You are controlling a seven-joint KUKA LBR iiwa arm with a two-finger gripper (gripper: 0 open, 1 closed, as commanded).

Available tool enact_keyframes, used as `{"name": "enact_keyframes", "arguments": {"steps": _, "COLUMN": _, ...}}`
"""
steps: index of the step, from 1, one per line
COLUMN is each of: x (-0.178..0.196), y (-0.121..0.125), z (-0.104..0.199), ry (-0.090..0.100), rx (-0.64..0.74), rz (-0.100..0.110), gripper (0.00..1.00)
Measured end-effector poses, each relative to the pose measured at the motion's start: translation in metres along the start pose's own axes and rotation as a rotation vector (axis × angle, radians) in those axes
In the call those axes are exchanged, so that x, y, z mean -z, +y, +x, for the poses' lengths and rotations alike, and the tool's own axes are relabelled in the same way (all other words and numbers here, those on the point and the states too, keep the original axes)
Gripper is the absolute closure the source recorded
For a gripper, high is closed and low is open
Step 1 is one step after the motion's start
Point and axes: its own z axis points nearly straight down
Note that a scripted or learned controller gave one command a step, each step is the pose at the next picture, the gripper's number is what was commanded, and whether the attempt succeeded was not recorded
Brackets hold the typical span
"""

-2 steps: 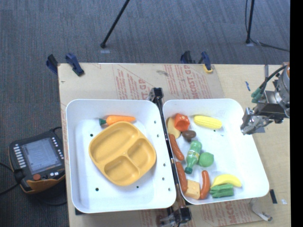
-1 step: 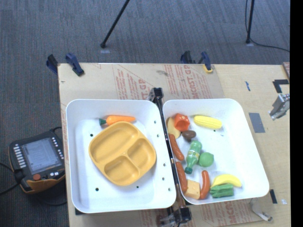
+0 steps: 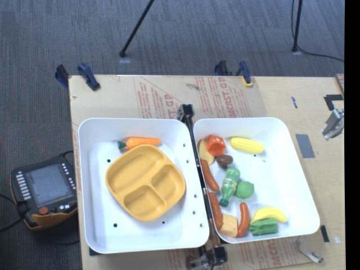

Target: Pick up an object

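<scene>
The right bin (image 3: 281, 131) holds toy food: a yellow corn cob (image 3: 246, 145), a red pepper (image 3: 215, 145), a brown piece (image 3: 224, 161), a green bottle (image 3: 229, 185), a green ball (image 3: 244, 190), a banana (image 3: 270, 214), a green bean pod (image 3: 263, 226) and several sausages (image 3: 209, 176). In the left bin (image 3: 93, 167) lie a yellow divided plate (image 3: 145, 181) and a carrot (image 3: 140, 142). A grey part of my gripper (image 3: 333, 124) shows at the far right edge, above the bench and well clear of both bins.
Both bins sit on a cardboard-covered bench (image 3: 169, 94), held by blue clamps (image 3: 87, 75) at the back edge. A teach pendant (image 3: 45, 190) lies on the floor to the left. Tripod legs (image 3: 138, 24) stand behind the bench.
</scene>
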Motion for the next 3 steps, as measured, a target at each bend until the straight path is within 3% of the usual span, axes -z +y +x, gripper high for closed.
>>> {"name": "enact_keyframes", "arguments": {"steps": 3, "x": 0.029, "y": 0.003, "z": 0.001, "ry": 0.0, "rx": 0.02, "rz": 0.002, "gripper": 1.0}}
